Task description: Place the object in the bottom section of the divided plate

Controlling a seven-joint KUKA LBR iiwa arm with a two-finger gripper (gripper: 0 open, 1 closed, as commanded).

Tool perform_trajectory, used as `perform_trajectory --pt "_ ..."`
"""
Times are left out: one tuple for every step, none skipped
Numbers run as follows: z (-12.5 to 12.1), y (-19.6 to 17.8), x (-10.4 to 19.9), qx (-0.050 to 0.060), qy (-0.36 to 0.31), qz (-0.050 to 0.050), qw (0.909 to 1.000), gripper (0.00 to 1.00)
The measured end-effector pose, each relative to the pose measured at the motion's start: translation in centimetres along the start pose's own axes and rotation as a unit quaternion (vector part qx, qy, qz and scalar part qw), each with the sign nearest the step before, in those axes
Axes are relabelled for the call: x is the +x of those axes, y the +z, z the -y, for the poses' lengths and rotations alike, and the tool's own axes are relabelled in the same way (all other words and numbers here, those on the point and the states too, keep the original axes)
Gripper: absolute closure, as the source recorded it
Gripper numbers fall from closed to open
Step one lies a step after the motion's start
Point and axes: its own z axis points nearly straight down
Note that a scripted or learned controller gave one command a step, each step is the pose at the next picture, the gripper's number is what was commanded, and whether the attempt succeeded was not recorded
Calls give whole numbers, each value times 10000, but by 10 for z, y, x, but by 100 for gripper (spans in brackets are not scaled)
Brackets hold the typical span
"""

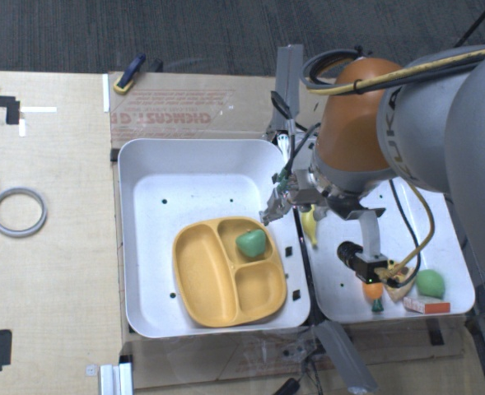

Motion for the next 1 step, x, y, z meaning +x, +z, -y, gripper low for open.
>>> perform_trajectory --pt "0 0 0 0 0 0 10000 0"
